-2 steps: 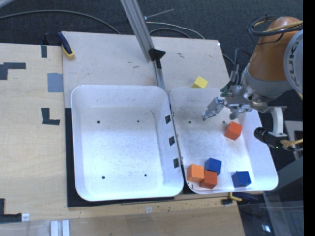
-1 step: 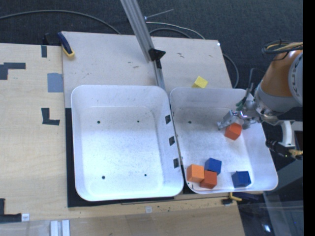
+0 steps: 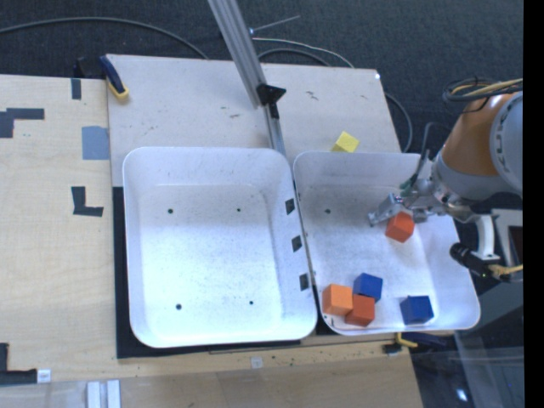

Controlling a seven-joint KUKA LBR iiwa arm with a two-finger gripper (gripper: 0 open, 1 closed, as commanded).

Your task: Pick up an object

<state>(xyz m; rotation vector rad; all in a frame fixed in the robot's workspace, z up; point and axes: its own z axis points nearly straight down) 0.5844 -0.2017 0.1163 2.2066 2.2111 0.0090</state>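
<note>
Pale wood bench (image 3: pixel 51 253) runs under everything, with dark tape marks (image 3: pixel 83 201) and a grey patch (image 3: pixel 95 142) stuck on its left part; none of them carries writing I can read. At the far left edge of a lighter board lies a blue-and-yellow clamp (image 3: pixel 114 78). Next comes the left bin (image 3: pixel 144 253), white and speckled with fine dark flecks. A slanted aluminium rail (image 3: pixel 240 42) crosses the far side above it. Just beyond the far rim of the right bin (image 3: pixel 340 185) sits a small yellow block (image 3: pixel 346 143). At that bin's near rim an orange cube (image 3: pixel 338 297), a darker orange-red cube (image 3: pixel 360 310) and a blue cube (image 3: pixel 368 286) huddle touching, with another blue cube (image 3: pixel 416 309) just to their right. Further right and farther back, the gripper (image 3: pixel 398 219) has its fingers clamped on a red-orange cube (image 3: pixel 399 227), plain-faced and unlabelled, held over the bin's right half, with the grey arm (image 3: pixel 484 151) behind it.
</note>
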